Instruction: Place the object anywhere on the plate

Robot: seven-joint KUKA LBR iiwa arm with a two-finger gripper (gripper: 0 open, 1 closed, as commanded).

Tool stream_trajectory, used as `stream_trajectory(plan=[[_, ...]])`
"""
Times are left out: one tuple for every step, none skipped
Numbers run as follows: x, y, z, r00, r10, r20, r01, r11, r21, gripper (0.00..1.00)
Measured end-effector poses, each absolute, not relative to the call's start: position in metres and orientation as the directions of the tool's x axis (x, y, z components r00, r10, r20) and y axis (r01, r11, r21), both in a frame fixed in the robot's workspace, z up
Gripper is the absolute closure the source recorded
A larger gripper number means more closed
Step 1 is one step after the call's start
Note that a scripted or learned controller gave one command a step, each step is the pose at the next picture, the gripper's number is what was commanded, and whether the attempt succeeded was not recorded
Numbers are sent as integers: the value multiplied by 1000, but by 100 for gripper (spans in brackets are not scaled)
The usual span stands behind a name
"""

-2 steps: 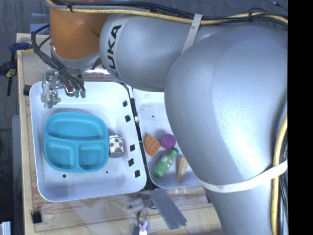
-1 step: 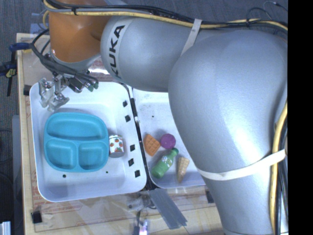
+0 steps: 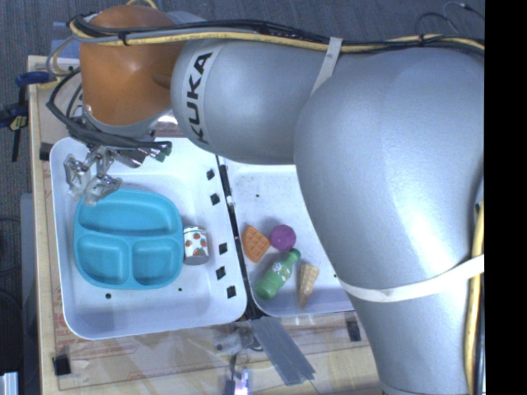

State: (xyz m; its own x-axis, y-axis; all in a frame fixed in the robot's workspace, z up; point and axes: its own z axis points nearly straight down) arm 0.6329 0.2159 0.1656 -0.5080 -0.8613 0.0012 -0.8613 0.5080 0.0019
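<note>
Placement is the step in hand, we judge, and to do it well we first need to know what the claw carries. It hangs over the far left corner of the left bin, just beyond the back edge of the blue plate, and we cannot tell if it is released or clenched. If the object is not in it, the likely one is the small spotted cup, which stands in the left bin touching the plate's right edge, not on it. We advise to grasp it from above and lower it into any compartment, keeping clear of the raised dividers.

The left bin holds the plate and the cup; the plate's three compartments carry nothing. The right bin, partly hidden under the arm, holds a green bottle, an ice cream cone, a waffle piece and a purple ball, close together.
</note>
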Motion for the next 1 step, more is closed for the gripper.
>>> stream_trajectory(plan=[[656,206,175,-128,-992,-3,-992,128,-2,100]])
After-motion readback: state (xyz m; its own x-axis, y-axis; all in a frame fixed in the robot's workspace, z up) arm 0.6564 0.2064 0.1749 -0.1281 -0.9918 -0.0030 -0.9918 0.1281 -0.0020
